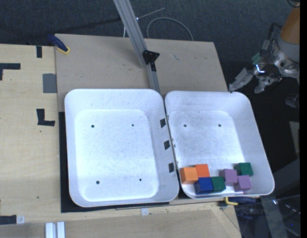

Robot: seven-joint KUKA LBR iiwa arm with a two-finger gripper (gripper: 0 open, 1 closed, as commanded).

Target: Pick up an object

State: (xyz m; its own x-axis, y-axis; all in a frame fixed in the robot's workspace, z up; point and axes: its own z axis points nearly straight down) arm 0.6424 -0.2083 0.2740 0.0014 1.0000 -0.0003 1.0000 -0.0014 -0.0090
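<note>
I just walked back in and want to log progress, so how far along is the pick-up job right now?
Nothing looks done yet. The gripper hangs outside the right bin, above its far right corner, with no object between its fingers. The blocks, including the orange block, blue block and purple block, sit clustered along the bin's near edge. Reaching, grasping and lifting all remain.

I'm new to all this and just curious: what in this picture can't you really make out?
- Gripper: small and blurred in the camera view; what its tips are doing is unclear.
- Arm: cut off by the right edge.
- Blue block and green block: pressed together; lower sides hidden by the bin rim.
</note>
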